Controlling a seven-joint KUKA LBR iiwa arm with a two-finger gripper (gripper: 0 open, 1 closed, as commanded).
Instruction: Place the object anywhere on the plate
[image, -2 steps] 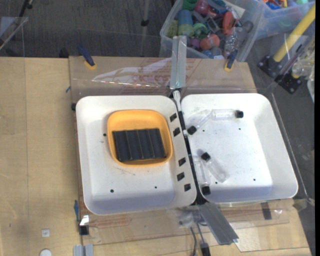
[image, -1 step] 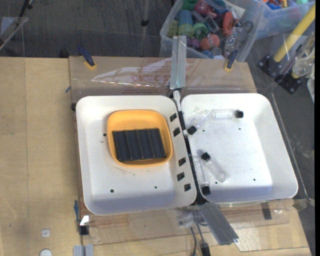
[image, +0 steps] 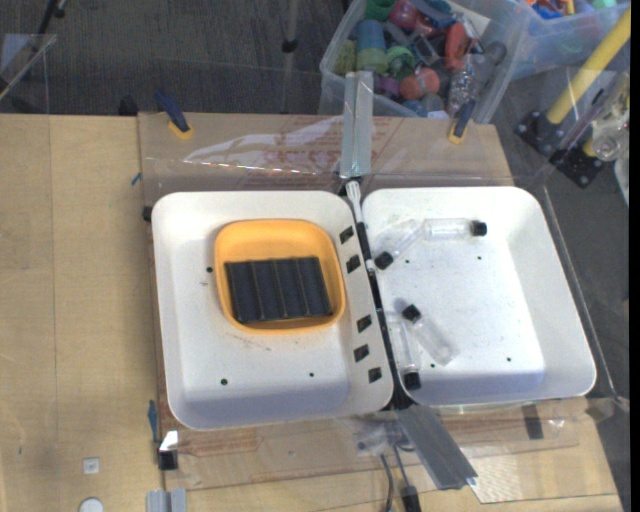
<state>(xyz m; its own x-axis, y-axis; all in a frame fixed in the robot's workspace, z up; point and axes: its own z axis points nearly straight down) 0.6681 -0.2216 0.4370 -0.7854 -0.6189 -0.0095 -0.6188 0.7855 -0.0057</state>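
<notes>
An orange, rounded-square plate (image: 232, 243) lies in the left bin (image: 190, 380). On the plate rests a black ribbed rectangular object (image: 278, 290), lying flat and covering most of the plate's inside.
The right bin (image: 540, 330) holds several clear plastic tubes with black caps: one at the back (image: 450, 229), one near the divider (image: 395, 247), two near the front left (image: 425, 335). A clear tub of colourful toys (image: 420, 50) stands behind the bins.
</notes>
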